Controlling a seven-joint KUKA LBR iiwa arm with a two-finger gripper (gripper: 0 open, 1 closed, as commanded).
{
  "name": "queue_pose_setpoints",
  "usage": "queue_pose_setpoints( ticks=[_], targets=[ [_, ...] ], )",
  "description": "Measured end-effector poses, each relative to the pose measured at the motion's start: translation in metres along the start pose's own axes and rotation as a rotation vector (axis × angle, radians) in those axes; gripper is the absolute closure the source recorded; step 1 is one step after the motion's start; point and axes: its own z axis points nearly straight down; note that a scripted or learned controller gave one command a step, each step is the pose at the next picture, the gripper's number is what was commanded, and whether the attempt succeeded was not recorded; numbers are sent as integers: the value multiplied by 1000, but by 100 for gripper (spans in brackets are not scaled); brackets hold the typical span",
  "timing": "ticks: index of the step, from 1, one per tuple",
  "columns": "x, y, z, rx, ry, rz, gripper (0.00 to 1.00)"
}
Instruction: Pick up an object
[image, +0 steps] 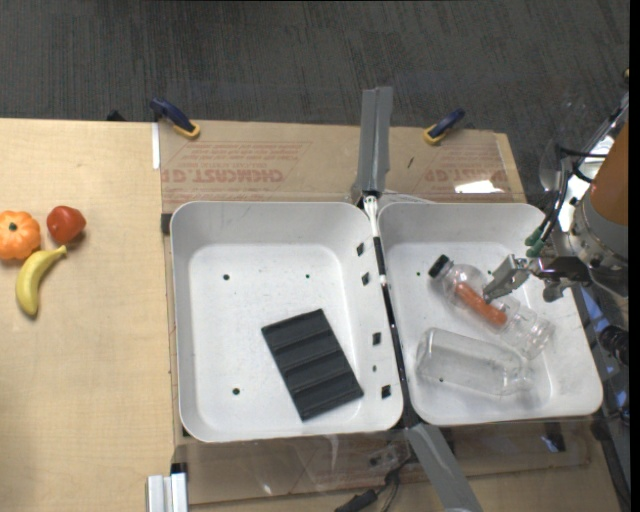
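Observation:
The right bin (420, 228) holds a clear plastic bottle (478, 296) with a black cap and something orange inside, lying on its side. In front of it lies a clear plastic container (470, 362). A dark ribbed block (311, 363) lies flat in the left bin (200, 300). My gripper (527, 284) hangs over the right side of the right bin, just above the bottle's far end. It is open, one finger (503, 279) close to the bottle's body, and nothing sits between the fingers.
An orange (16, 236), a red fruit (65, 223) and a banana (33, 280) lie on the wooden bench far left. Two clamps (176, 117) (443, 125) pin the cardboard behind the bins. A grey divider bar (375, 135) runs between the bins.

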Motion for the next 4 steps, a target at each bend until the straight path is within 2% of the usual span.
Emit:
queue_pose_setpoints(
  ticks=[1,2,3,4],
  targets=[
    [-13,44,39,0,0,26,0],
    [-13,30,94,0,0,45,0],
    [-41,101,191,-6,-1,-141,0],
    [-19,133,89,-2,-1,184,0]
  ],
)
